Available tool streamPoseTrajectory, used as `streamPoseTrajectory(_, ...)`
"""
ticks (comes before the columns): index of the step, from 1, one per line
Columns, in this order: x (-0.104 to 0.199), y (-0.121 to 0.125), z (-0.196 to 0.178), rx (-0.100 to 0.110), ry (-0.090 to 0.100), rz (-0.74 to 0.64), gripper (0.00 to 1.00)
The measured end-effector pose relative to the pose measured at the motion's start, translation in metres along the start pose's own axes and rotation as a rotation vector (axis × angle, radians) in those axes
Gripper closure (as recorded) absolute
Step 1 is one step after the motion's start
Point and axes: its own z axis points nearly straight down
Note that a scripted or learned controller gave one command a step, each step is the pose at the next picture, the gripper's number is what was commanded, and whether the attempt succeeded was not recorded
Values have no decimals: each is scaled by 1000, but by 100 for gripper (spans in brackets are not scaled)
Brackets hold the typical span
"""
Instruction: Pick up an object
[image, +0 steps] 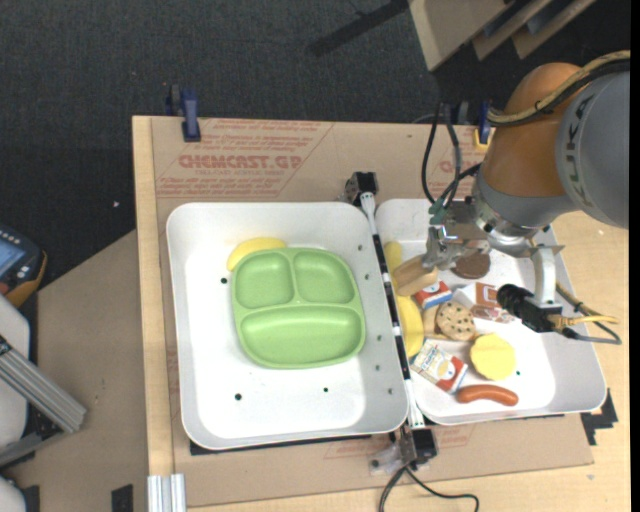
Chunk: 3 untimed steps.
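Grey arm (600, 140) — rounded orange band (530, 140), black cables, silver metal gripper (440, 245).

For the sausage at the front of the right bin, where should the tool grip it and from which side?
Probably across the middle of the sausage, coming straight down from above. It lies flat and lengthwise left to right, so fingers closing front-to-back span its narrow width. The front side faces bare bin floor; behind it, the yellow disc and the carton sit close, so the back finger has little room.

Divided tray (297, 305) in left bin (200, 400); toy foods (455, 340) in right bin (575, 385)
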Motion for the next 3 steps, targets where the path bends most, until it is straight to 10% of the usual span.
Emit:
streamPoseTrajectory(1, 17, 16, 0, -5, -3, -1, 100)
streamPoseTrajectory(2, -46, -30, 0, 2, -3, 9, 100)
streamPoseTrajectory(3, -41, -27, 0, -1, -1, 2, 0)
